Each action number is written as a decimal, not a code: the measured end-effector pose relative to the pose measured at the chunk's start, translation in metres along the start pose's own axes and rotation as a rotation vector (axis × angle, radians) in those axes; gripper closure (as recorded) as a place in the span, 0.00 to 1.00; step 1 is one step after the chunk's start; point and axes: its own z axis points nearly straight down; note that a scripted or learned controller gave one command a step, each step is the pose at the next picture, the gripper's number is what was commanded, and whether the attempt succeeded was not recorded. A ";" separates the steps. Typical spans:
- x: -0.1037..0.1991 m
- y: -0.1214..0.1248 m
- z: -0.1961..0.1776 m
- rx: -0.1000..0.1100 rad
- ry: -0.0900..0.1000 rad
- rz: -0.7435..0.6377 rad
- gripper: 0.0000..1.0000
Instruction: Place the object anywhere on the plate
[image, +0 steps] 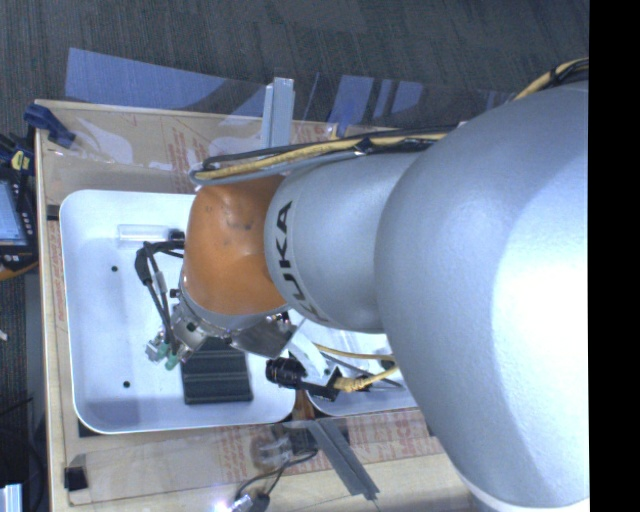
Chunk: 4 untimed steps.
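My arm's orange band (230, 250) and grey wrist hang over the right half of the left white bin (95, 300). Below the wrist, the dark ribbed gripper (215, 377) sits low over the bin's front floor. A small green and grey piece (165, 352) shows just left of the gripper, at the wrist's edge; I cannot tell whether it is a loose object or part of the tool. A curved white rim (350, 404), apparently the plate, peeks out beneath the arm to the right of the left bin. The arm hides most of it.
A pale, clear bar (150, 233) lies near the back of the left bin. Black cable loops (150, 275) hang off the wrist. The large grey arm body (470, 290) covers the right bin. Metal brackets (330, 455) lie on the bench's front edge.
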 end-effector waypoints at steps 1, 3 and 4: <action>0.036 0.033 0.085 0.002 0.000 0.286 1.00; 0.030 0.028 -0.162 -0.006 -0.001 -0.043 1.00; 0.035 0.033 0.085 -0.001 -0.001 0.201 1.00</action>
